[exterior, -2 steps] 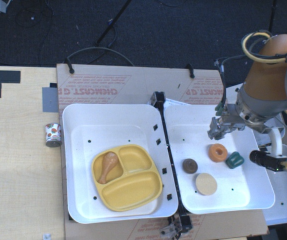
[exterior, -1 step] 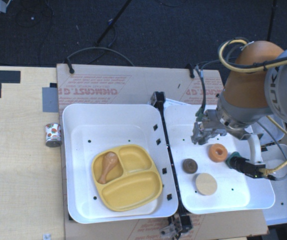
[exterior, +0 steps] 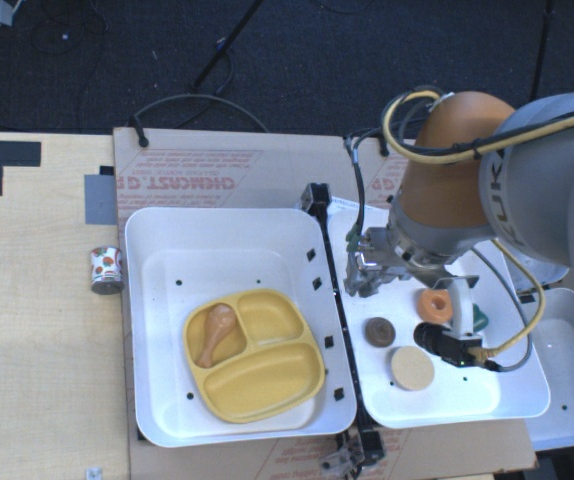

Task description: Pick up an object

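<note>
My gripper (exterior: 365,276) hangs low over the left part of the right bin (exterior: 487,408), close to the wall between the two bins. Nothing shows between its tips. A small brown round piece (exterior: 380,331) lies just below and to the right of it. Further down sits a cream disc (exterior: 411,368). An orange ring (exterior: 434,305) rests to the right of the gripper, with a green piece (exterior: 478,318) partly hidden beside it. In the left bin (exterior: 157,258), a yellow divided plate (exterior: 267,378) carries a tan drumstick-shaped toy (exterior: 215,332) in its upper left compartment.
A small patterned can (exterior: 105,269) lies on the bench left of the left bin. The arm's grey and orange body covers the upper right of the right bin. Cables hang around the wrist.
</note>
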`<action>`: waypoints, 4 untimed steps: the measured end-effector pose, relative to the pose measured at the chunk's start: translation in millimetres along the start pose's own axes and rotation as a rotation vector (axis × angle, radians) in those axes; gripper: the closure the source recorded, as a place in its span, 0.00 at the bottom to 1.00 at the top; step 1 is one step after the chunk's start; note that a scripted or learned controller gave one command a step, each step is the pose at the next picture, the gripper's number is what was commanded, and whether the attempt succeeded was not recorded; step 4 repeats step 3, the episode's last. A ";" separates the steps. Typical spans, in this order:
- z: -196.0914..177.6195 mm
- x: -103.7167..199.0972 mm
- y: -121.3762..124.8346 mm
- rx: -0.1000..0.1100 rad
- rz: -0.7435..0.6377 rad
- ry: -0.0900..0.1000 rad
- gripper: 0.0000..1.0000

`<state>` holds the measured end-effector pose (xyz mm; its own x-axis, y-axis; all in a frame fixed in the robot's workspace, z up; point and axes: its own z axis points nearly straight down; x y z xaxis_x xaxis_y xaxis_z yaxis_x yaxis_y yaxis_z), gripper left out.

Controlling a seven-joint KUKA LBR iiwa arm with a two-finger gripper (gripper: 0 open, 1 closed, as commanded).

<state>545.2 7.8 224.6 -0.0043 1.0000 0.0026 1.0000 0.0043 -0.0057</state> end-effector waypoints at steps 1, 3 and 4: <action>-3.7 48.3 -6.0 -0.002 -0.001 -0.001 1.00; -5.8 88.8 2.3 -0.001 0.003 -0.003 0.00; -5.8 88.8 2.3 -0.001 0.003 -0.003 0.00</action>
